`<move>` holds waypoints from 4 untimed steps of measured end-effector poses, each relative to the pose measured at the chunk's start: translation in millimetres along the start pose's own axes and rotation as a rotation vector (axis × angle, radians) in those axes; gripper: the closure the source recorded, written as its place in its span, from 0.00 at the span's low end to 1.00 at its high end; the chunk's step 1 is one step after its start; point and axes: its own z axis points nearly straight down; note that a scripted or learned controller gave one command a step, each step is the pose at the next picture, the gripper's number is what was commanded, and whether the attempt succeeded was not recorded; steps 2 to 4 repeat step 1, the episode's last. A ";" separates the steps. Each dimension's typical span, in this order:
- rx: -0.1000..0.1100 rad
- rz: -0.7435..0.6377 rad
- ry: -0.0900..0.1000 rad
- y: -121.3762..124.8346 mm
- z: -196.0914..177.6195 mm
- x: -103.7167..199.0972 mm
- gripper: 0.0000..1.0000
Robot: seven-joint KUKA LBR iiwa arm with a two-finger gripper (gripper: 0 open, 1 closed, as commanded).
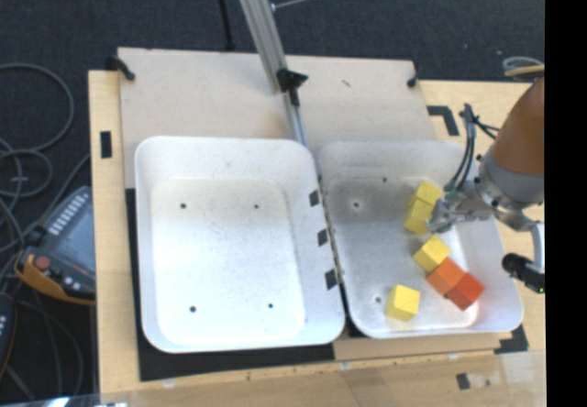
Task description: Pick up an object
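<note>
The right bin [367,178] holds several blocks. A long yellow block [423,206] lies near its middle right. A smaller yellow cube [430,255] sits just below it, touching an orange-red block [454,284]. Another yellow cube [403,302] rests near the bin's front wall. My gripper [447,214] is low in the right bin, right beside the long yellow block's right end and above the smaller yellow cube. The arm's orange band [523,135] rises behind it at the right edge.
The left bin [225,245] lies alongside, parted from the right one by a ridge with black clips [323,236]. A slanted metal post [261,16] rises behind the bins. Cables and a pendant [55,254] lie off the bench's left side.
</note>
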 end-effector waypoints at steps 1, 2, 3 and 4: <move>0.002 0.000 -0.001 -0.3 0.5 -0.3 0.00; 0.002 0.000 -0.001 -0.3 0.5 -0.3 0.00; 0.002 0.000 -0.001 -0.3 0.5 -0.3 0.00; 0.002 0.000 -0.001 -0.3 0.5 -0.3 0.00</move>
